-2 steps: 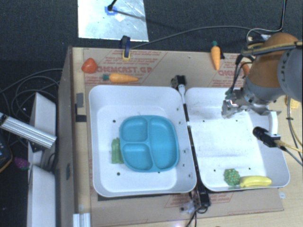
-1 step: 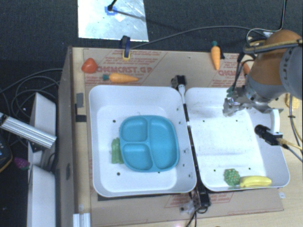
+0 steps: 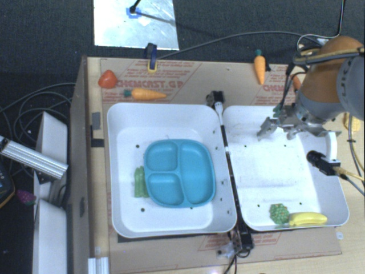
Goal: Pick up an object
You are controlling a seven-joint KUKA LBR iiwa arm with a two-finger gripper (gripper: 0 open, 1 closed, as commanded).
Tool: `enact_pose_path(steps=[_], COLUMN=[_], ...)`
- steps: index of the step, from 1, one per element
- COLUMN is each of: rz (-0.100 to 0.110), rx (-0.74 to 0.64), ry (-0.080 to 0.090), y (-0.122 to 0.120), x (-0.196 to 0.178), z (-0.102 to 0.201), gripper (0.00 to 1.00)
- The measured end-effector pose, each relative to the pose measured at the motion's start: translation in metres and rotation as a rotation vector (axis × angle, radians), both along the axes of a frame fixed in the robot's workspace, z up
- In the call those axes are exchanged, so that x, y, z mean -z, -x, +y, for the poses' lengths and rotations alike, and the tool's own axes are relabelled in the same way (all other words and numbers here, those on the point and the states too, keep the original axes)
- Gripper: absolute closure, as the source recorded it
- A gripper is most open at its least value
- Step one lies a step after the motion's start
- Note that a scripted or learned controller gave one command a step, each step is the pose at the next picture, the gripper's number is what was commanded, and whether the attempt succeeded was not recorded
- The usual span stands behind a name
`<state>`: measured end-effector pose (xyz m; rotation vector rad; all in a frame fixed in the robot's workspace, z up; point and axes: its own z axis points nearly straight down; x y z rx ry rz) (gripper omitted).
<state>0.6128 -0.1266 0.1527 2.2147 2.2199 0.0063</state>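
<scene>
The arm's jaws [image 3: 278, 125] hang over the upper part of the right bin [image 3: 251, 170], spread apart with nothing between them. Well below them, at that bin's near edge, a yellow banana [image 3: 308, 218] lies touching a green broccoli piece [image 3: 279, 213]. Away to their left, the left bin [image 3: 122, 153] holds a blue divided plate [image 3: 178, 172] with a green vegetable [image 3: 140, 182] against its side. Beyond the bins, the cardboard-covered surface [image 3: 188, 79] carries two carrots [image 3: 147, 94] and a tomato [image 3: 107, 79] — dark carpet [image 3: 40, 27] and cables surround it.
</scene>
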Motion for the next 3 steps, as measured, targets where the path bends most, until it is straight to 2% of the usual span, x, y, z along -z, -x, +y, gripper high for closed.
enact_pose_path(steps=[1, 2, 3], rz=[0.008, 0.001, -0.003], rx=[0.0, -0.004, -0.007], ry=[-0.001, 0.001, 0.002], y=[-0.055, -0.057, -0.059], x=[0.07, 0.056, 0.045], z=[-0.038, -0.038, -0.038], gripper=[0.0, 1.0, 1.0])
